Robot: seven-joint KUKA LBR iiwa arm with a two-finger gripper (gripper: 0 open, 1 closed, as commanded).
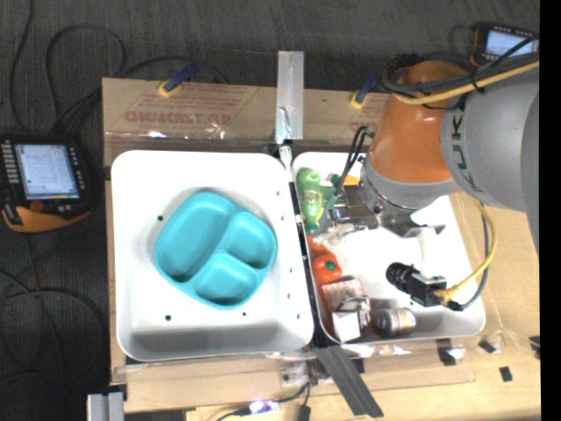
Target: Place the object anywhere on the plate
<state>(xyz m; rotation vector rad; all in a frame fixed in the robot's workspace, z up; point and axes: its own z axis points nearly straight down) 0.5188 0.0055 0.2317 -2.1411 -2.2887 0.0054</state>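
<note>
The pick is judged to be in hand: the gripper (pixel 337 217) is lowered over the green object (pixel 308 191) in the right bin (pixel 456 235), its grip state untellable, and a secure lift and carry to the turquoise plate (pixel 216 248) are called for next.

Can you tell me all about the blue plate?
The blue plate is turquoise, looks like smooth plastic, and has rounded corners. Raised ridges split it into three sections. It lies tilted in the left white bin, turned at an angle to the bin's sides, with nothing on it.
</note>
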